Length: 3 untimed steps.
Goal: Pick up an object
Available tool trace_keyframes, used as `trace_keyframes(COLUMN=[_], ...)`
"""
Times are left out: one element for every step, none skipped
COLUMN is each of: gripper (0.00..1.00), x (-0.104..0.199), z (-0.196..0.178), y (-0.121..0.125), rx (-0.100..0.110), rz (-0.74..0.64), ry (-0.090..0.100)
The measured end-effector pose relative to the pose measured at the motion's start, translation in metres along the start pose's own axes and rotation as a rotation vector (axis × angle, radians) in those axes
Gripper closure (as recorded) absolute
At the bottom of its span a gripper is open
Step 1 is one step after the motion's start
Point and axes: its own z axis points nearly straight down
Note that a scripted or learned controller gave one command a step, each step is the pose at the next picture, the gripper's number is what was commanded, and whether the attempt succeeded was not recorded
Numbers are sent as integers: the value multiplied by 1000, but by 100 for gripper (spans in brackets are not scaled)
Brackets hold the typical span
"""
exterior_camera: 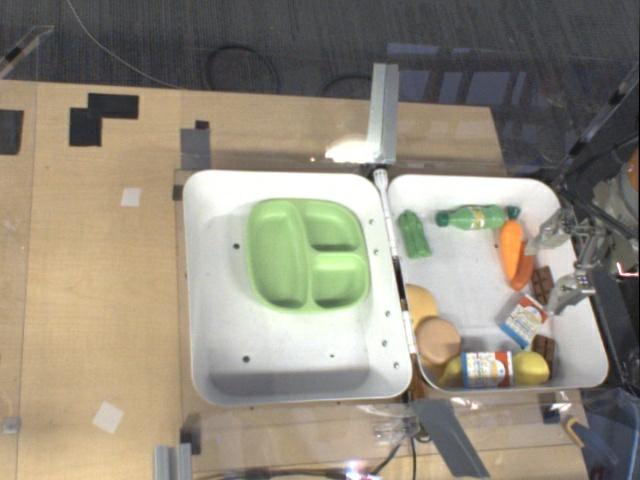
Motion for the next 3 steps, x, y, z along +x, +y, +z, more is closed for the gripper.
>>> trace_keyframes(gripper=[0,0,0], x=[-15,-71,-116], z=[156,168,169], y=[-19,18,36], rx=[-3,-1,-2], rz=[155,130,160], ry=[12,-6,-3])
